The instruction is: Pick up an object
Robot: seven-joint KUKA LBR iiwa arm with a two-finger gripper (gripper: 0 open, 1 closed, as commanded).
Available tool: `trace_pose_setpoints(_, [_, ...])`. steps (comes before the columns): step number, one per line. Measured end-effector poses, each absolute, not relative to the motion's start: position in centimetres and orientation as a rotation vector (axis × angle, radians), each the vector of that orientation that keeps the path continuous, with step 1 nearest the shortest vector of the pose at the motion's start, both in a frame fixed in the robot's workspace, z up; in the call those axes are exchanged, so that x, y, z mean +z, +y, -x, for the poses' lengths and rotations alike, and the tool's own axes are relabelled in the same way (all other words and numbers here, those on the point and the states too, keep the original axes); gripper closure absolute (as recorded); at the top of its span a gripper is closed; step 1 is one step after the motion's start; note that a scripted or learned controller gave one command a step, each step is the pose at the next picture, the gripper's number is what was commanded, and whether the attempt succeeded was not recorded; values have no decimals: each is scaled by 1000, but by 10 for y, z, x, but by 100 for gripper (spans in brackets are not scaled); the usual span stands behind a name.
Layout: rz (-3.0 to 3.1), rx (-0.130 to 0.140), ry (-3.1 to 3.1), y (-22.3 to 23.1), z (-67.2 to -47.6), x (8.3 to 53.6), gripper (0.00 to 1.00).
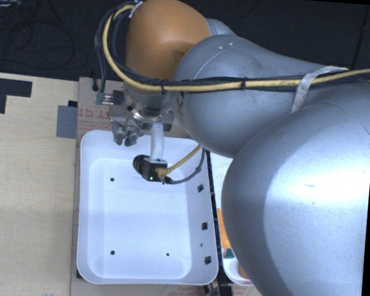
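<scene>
My gripper (127, 134) hangs over the far edge of the left white bin (91, 232), under the orange band of the wrist (162, 36). A small black unit with a green light (148, 167) dangles on a cable just below it, over the bin's floor. I see nothing held in the gripper. A sliver of an orange object (226, 239) shows in the right bin (233, 271), mostly hidden by the arm.
The big grey arm (287, 153) covers nearly all of the right bin and the right side of the bench. Yellow and black cables (242, 85) run along the arm. Tan bench surface (20, 194) lies left of the bins.
</scene>
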State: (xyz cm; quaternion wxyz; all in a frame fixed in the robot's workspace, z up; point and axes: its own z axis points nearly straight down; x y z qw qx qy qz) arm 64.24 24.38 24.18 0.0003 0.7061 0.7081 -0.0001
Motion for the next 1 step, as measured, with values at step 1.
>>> trace_pose_setpoints(1, [-2219, -1, 2225, 243, -624, 270, 100])
